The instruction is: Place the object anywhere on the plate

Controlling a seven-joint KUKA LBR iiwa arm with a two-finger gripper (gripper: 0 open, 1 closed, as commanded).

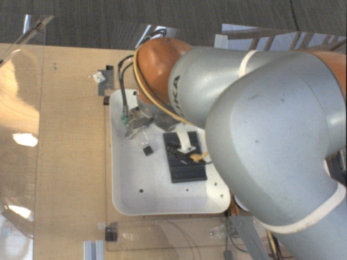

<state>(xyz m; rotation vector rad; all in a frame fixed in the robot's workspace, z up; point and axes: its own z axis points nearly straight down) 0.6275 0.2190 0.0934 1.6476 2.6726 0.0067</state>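
Note:
My gripper (139, 130) hangs low over the upper left part of a white bin (141, 196), reaching in under the orange wrist band (157, 64). A small dark square piece (147, 150) sits on the bin floor just below and to the right of the gripper. I cannot tell whether the gripper touches it. The bulky grey arm (260, 134) hides everything to the right of this bin.
The bin rests on a pale wooden bench (65, 145). Small black clamps stand at its upper left corner (106, 85) and lower left corner (111, 233). A clear glossy sheet (19, 140) covers the bench's left side. The bin's lower floor has two small dark dots.

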